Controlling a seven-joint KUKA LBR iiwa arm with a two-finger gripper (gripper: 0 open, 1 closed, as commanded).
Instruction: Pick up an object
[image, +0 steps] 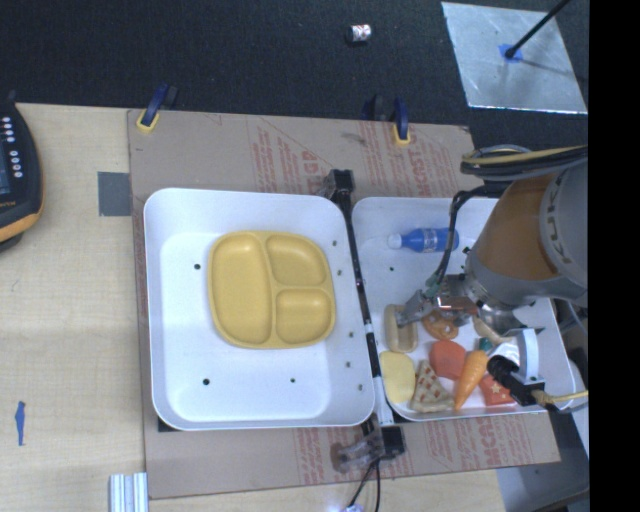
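Camera view: two shallow white plastic bins, smooth and glossy with rounded corners, sit side by side on a brown cardboard sheet.

Left bin (180, 390) holds one thing: a yellow plastic divided plate (270, 288), matte, rounded-square, three compartments, lying flat near the bin's middle.

Right bin (375, 225) holds a clutter of small objects, mostly toward its near side. A clear plastic bottle (424, 240) with a blue cap lies on its side near the far wall. Near the front edge: a pale yellow rounded piece (398, 375), a tan waffle-textured wedge (430, 390), an orange tapered carrot (470, 378), and a red-orange rounded lump (447, 356). A brown glazed ring-shaped piece (440, 326) lies just above them.

The grey arm with orange band (515, 235) comes in from the right over the right bin. The gripper (420, 312) is low among the objects, just beside the brown ring; can't tell how far apart it is or whether it has anything.
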